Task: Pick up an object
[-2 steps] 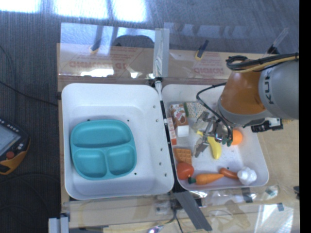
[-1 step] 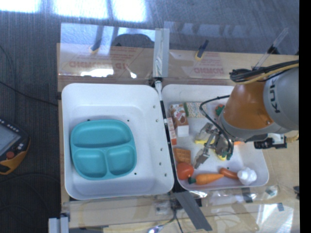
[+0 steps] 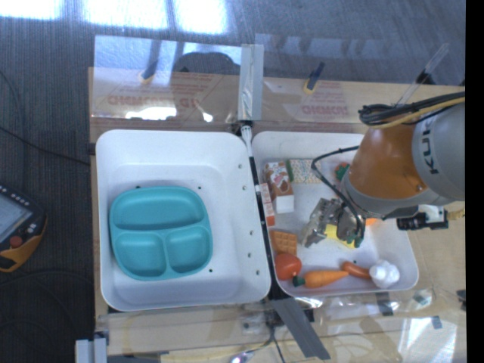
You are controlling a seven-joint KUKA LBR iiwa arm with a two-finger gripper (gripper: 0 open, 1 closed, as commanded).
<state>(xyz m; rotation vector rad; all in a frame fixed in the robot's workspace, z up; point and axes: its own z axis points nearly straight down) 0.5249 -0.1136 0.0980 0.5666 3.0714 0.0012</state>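
Note:
My gripper hangs low over the middle of the right bin, below the orange wrist band. A yellow object lies just right of it, partly hidden by the gripper. A small carton with a strawberry picture lies at the bin's left side. In front of the carton sits a tan waffle-like square. A red tomato and an orange carrot lie along the near wall. A second carrot with a white piece lies to their right.
The left bin holds a teal divided plate. A ridge separates the two bins. Black cables run off the arm at the right. A clear panel stands behind the bins.

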